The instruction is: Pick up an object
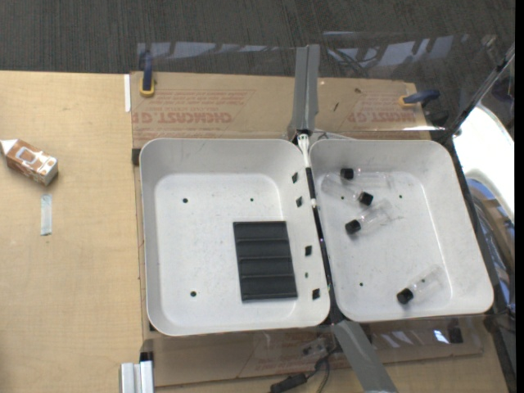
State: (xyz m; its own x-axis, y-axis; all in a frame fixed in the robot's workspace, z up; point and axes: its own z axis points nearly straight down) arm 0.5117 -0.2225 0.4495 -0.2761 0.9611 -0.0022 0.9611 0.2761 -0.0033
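Two shallow white bins are sitting side by side on a sheet of brown cardboard (213,109) that is covering the bench. In the left bin (164,219), a black ribbed rectangular block (264,260) is lying flat on the floor, toward the near right part and well apart from the walls. In the right bin (458,219), four small clear vials with black caps are lying on their sides: one (347,173) near the far left corner, a second (365,198) just beside it, a third (353,227) a little nearer the camera, and a fourth (404,296) resting apart from the others near the front wall. On the wooden table to the left, a small orange-and-white carton (31,162) is lying tilted, with a pale strip (46,216) lying near it. An orange clamp (147,84) and a blue clamp (417,99) are gripping the cardboard's far edge.
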